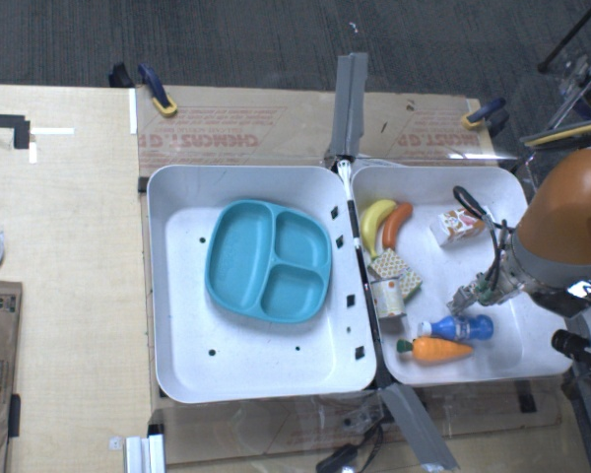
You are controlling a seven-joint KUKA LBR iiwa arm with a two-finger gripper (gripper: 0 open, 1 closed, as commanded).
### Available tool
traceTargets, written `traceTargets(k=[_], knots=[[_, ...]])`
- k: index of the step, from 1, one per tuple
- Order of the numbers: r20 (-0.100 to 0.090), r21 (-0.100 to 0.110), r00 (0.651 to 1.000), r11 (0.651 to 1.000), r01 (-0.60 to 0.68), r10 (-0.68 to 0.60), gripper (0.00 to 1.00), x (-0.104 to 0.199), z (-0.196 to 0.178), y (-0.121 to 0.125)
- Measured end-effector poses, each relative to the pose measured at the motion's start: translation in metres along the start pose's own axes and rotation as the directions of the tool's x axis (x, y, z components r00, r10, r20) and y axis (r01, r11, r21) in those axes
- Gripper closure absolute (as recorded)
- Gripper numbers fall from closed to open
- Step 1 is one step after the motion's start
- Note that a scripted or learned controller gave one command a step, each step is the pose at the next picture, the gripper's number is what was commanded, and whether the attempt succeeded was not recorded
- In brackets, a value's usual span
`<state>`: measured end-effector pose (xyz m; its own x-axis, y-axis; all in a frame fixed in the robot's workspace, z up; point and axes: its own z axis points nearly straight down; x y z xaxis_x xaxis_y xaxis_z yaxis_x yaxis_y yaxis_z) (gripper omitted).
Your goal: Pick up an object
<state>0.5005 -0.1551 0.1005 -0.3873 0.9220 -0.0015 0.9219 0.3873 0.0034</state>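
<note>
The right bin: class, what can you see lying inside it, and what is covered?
Inside the right bin lie a banana, an orange sausage-shaped toy, a small carton, a checkered block, a blue bottle and a carrot. The arm covers the bin's right part.

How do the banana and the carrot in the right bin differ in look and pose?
The banana is yellow and curved; the carrot is orange, tapered, with a green end. The banana lies near the bin's far left corner, running front to back; the carrot lies crosswise by the near wall, beside a blue bottle. Both are toy foods in the right bin.
</note>
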Motion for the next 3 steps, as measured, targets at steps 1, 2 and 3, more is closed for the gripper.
traceTargets(k=[1,2,3], knots=[[0.000,0.000,1.000,1.000,0.001,-0.001,0.00,0.000,0.000,0.000],[-0.001,0.003,0.992,0.992,0.129,-0.129,0.00,0.012,-0.109,-0.018],[-0.004,0.005,0.985,0.985,0.173,-0.173,0.00,0.026,-0.019,-0.006]])
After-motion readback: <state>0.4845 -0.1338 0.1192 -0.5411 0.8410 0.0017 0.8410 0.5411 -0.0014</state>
